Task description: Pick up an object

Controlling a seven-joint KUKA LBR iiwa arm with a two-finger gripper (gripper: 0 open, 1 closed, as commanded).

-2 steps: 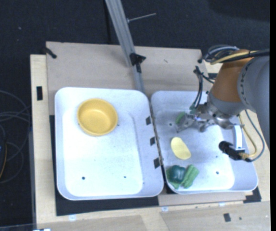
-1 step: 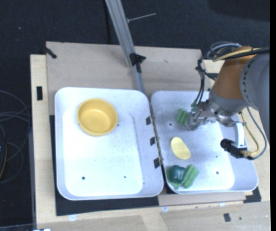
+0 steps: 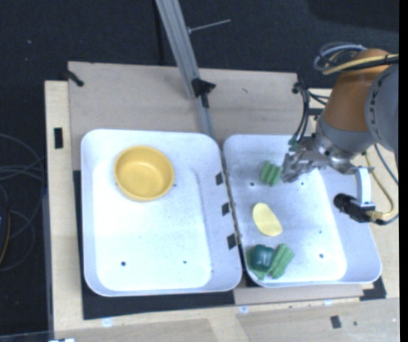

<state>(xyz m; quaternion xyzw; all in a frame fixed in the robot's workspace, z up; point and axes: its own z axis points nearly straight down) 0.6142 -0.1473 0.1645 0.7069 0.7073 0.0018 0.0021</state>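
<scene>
My gripper [image 3: 290,172] hangs over the upper part of the right bin [image 3: 332,255], just right of a small green block [image 3: 269,174] that lies on the bin floor. Whether it touches the block I cannot tell. A pale yellow oval piece [image 3: 266,219] lies in the middle of that bin. Near its front edge a dark green round object [image 3: 260,257] sits against a lighter green ribbed piece [image 3: 282,261].
A yellow bowl [image 3: 144,172] stands in the upper left of the left bin [image 3: 154,262]. A grey metal post [image 3: 182,48] slants up from between the bins. Cables and a black fitting [image 3: 353,206] hang off the wrist over the right bin's right side.
</scene>
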